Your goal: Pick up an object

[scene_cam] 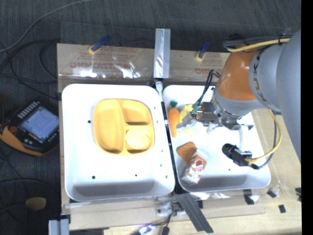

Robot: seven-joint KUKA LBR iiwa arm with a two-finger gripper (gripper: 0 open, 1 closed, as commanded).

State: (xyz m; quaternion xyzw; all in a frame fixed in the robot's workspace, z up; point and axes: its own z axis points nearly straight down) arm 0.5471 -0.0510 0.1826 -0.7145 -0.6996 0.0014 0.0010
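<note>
The right bin (pixel 254 177) holds several small objects. A carrot (pixel 173 121) lies along the bin's left wall, upright in the view. Just right of its top sits a small yellow-green item (pixel 186 112). Nearer the front lie a brown piece (pixel 186 151) and, touching it below, a small white carton (pixel 195 170). The gripper (pixel 188 121) hangs low over the bin just right of the carrot; whether it grips anything cannot be told. The arm (pixel 244 82) enters from the right. The left bin (pixel 78 180) holds a yellow divided tray (pixel 123 126). A handheld pendant (pixel 32 126) lies left of the bench.
</note>
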